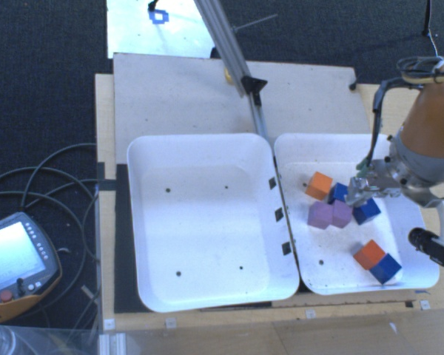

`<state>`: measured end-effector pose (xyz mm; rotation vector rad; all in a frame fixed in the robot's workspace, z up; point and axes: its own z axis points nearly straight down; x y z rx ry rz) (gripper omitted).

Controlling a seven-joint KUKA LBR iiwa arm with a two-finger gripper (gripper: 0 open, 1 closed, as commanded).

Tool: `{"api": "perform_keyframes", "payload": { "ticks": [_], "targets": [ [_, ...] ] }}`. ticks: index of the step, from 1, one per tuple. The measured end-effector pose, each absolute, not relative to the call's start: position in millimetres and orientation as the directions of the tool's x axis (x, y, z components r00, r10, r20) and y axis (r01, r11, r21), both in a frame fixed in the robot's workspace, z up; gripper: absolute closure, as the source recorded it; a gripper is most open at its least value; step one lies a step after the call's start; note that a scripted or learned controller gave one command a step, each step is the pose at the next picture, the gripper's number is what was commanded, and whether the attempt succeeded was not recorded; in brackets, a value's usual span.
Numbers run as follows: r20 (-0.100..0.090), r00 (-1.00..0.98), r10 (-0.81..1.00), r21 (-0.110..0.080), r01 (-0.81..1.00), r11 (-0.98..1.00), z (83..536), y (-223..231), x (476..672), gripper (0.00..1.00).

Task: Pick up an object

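Grey arm with the orange band [429,124] comes in from 3 o'clock, gripper [364,191] sitting low over the block cluster in the right bin [296,154]. Can't tell whether it's released or clenched: the wrist body hides that part, and no block is visibly held.

Candidates, all in the right bin:
- orange block [320,186], at 9 o'clock of the gripper
- small blue block [338,192], touching the orange one, just beside the gripper
- two purple blocks [330,215], side by side at 7 o'clock of it
- blue block [367,211], right under the gripper at 6 o'clock
- orange-and-blue pair [377,261], touching each other, down toward 5 o'clock near the bin's front rim

Step, as I read it: approach or descent onto the cluster, grasp not confirmed. Next move needs one block singled out; they're packed tight, so neighbours will likely get shoved or a corner pinched.

Left bin [207,220] is white plastic with a few dark specks. Both bins sit on a pale bench board [177,95]. An aluminium strut [222,32] runs in from 12 o'clock. Dark carpet all round, with cables and a teach pendant [15,261] at 8 o'clock.
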<state>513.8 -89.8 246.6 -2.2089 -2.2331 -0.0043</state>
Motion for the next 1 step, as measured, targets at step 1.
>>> {"api": "perform_keyframes", "payload": {
  "ticks": [1],
  "targets": [
    [0.001,-0.011,1.000,0.002,1.000,0.011,252.4,-32.4,512.6,1.00]
  ]
}}
